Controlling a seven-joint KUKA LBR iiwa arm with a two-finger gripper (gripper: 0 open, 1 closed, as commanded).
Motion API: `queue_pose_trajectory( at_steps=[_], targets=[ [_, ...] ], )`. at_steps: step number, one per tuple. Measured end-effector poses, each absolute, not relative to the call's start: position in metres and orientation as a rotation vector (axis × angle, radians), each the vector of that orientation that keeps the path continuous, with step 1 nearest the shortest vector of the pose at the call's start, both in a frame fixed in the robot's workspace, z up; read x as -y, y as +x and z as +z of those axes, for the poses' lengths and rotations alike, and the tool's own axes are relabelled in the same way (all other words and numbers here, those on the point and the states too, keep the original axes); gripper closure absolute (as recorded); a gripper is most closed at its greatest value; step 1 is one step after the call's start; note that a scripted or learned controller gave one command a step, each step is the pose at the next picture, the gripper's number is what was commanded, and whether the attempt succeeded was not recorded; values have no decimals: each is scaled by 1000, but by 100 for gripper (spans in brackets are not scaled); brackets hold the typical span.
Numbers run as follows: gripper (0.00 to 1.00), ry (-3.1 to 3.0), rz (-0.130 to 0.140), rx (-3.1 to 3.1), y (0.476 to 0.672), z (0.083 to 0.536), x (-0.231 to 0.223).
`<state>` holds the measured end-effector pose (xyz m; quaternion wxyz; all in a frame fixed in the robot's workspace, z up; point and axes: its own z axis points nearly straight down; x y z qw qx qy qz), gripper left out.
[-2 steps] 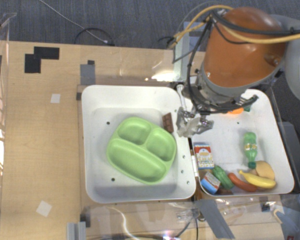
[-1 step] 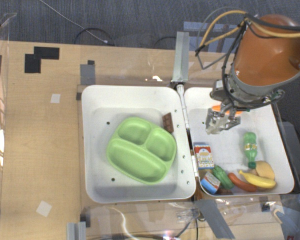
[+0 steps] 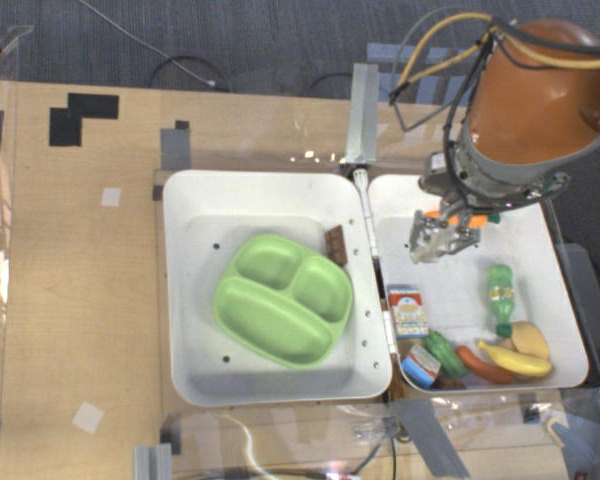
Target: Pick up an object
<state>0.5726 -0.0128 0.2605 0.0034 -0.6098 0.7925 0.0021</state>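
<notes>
While your gripper (image 3: 442,236) hangs over the far part of the right bin (image 3: 540,230), whether it is spread or pressed together you cannot tell, and the green bottle (image 3: 499,297), milk carton (image 3: 408,312) and banana (image 3: 516,359) lie nearer, apart from it.

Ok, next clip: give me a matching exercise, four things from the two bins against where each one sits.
Things:
1. green divided plate
2. green bottle
3. banana
4. small carton

Places:
A. right bin, near corner on the right side
B. left bin, middle
C. right bin, beside the divider between the bins
D. right bin, right side, just beyond the banana

Pairs: 1-B, 2-D, 3-A, 4-C
</notes>
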Motion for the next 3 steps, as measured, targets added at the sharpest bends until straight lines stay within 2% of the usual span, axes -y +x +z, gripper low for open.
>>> queue_pose_trajectory(
  at_steps=[1,2,3],
  targets=[
    [100,-1841,1,-2536,671,290,27],
    [100,-1772,5,-2586,670,286,-40],
    [100,-2094,6,-2340,661,198,9]
  ],
)
